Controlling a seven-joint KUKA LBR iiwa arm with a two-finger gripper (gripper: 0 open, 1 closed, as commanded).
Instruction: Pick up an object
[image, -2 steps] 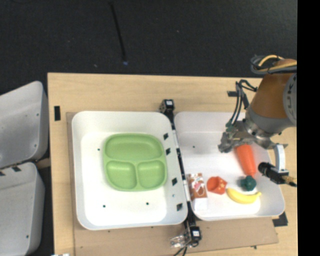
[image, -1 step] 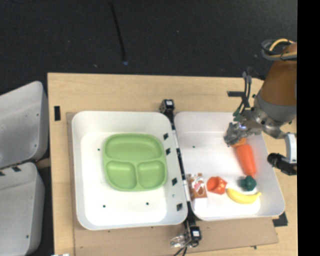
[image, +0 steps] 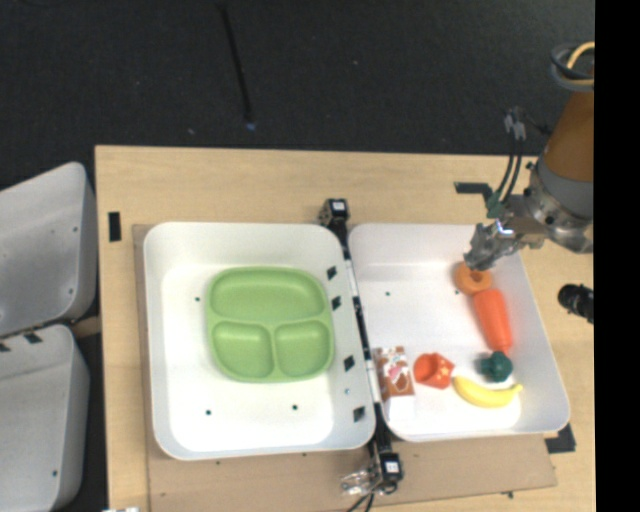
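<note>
My gripper hangs over the far right part of the right bin, just above the top end of an orange carrot. A small orange round piece lies right under the fingertips. Nothing shows between the fingers. Nearer the front lie a yellow banana, a dark green item, a red pepper-like piece and a small printed packet.
The left bin holds a green divided plate. Clips run along the wall between the two bins. Bare bench wood surrounds both bins, and white chairs stand at the far left.
</note>
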